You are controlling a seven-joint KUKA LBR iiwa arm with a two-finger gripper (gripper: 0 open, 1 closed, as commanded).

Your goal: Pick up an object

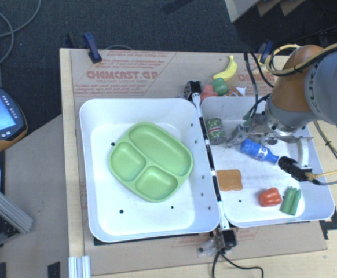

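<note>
Two shallow white plastic bins sit side by side on the brown cardboard-covered surface (128, 68), presumably so that things can be lifted from one and dropped into the other. The left white bin (99, 213) holds a single item, a pale green plastic tray with three compartments (151, 161), lying flat near its middle. The right white bin (319, 204) carries the small graspable things: a blue plastic bottle (259, 151) lying on its side, a flat orange-brown slab like a slice of toast (230, 180) near the dividing wall, a red toy pepper (270, 197) with a green cylindrical piece (290, 201) just beside it, and a dark green can (215, 130) against the bin's left wall.

The grey arm with its orange band (299, 86) reaches in from the right and hangs low over the right bin, its gripper (255, 136) just above the blue bottle, which looks to be the intended target. Whether the jaws are released or clenched I cannot tell; the wrist hides them, and nothing is visibly held.

Outside the bins, a yellow toy banana (227, 70) and a small green-and-red toy (219, 87) rest on the surface behind the right bin.
</note>
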